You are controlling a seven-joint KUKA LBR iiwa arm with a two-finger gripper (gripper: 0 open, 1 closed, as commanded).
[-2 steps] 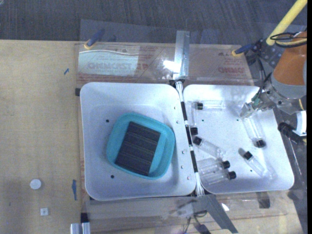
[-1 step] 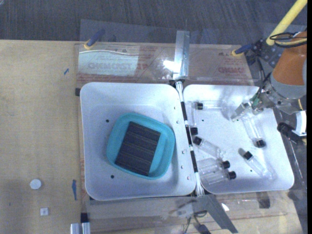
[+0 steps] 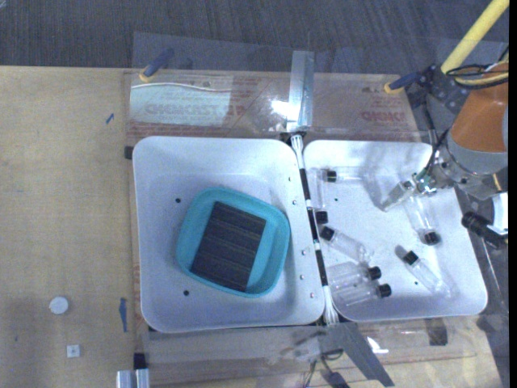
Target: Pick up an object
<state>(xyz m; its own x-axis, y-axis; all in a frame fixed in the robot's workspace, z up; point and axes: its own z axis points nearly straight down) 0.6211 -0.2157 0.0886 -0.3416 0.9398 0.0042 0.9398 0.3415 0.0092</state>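
The right bin (image 3: 460, 297) holds several clear vials with black caps. One vial (image 3: 343, 176) lies near its back left, one (image 3: 422, 221) under the gripper, and another (image 3: 420, 270) near the front right. Two more vials (image 3: 357, 283) lie side by side at the front left. My gripper (image 3: 425, 183) hangs over the right bin's back right part, below the orange band (image 3: 483, 124). A clear vial (image 3: 394, 194) lies slanted just left of the gripper tip; whether it touches the gripper is unclear.
The left bin (image 3: 161, 176) holds a teal tray (image 3: 276, 231) with a dark ribbed insert (image 3: 230, 245). A metal divider strip (image 3: 311, 217) runs between the bins. Cables and a yellow rod (image 3: 481, 27) sit at the back right.
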